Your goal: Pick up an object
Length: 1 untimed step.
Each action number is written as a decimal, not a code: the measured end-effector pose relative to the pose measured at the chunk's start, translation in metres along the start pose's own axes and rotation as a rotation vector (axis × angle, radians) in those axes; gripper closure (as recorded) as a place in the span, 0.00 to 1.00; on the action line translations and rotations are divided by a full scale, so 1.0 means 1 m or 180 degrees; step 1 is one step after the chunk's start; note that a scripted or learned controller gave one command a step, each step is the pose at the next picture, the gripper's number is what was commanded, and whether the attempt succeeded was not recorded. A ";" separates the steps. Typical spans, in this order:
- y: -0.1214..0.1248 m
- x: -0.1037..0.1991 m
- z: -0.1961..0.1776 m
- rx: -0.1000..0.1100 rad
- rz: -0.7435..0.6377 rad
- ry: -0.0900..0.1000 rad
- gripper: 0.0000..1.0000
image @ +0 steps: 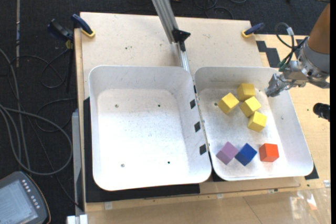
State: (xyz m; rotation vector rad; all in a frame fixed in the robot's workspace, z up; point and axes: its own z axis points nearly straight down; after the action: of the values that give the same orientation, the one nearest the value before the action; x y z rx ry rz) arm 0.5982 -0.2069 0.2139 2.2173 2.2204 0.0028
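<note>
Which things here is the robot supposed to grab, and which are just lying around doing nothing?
For the job:
- four yellow cubes
- purple cube
- blue cube
- orange-red cube
- right white bin holding them all
- pincer, above that bin's far edge

Just lying about:
- left white bin
- two blue-and-yellow clamps at the bench's far corners
- slanted metal rail

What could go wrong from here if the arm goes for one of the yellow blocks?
1. The four yellow blocks sit bunched together, some apparently touching, so fingers may not fit around one and could shove its neighbours.
2. The gripper hovers near the right bin's far rim, so a low approach might clip it.
3. The purple block, blue block and orange block stand nearly as close together.
</note>
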 end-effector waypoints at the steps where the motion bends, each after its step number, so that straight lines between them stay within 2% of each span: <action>1: 0.001 0.059 -0.011 0.0008 -0.0024 0.0010 1.00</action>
State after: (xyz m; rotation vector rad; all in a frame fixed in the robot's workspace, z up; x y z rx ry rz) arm 0.5990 -0.1480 0.2250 2.2119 2.2315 0.0033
